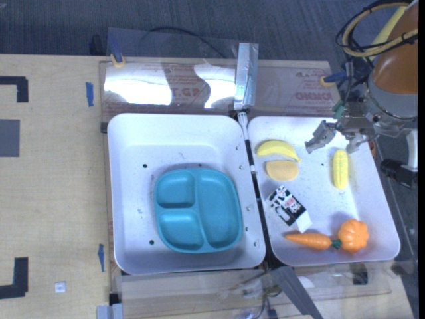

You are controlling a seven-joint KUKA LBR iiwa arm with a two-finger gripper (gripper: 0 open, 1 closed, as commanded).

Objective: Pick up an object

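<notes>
My gripper [340, 138] hangs over the far part of the right bin [388, 208], fingers spread open with nothing between them. Just below it lies a yellow corn cob [340, 169], standing lengthwise. To its left are a yellow banana [277, 149] and a round tan cookie-like piece [282, 170]. A black-and-white packet [288, 206] lies mid-bin. Along the near side rest an orange carrot [308, 240] and a small orange pumpkin [353, 235].
The left bin [126, 145] holds a blue divided tray [197, 209]. A clear plastic sheet and a metal strip [246, 75] stand behind the bins. Yellow cables [372, 25] loop above the arm at the right.
</notes>
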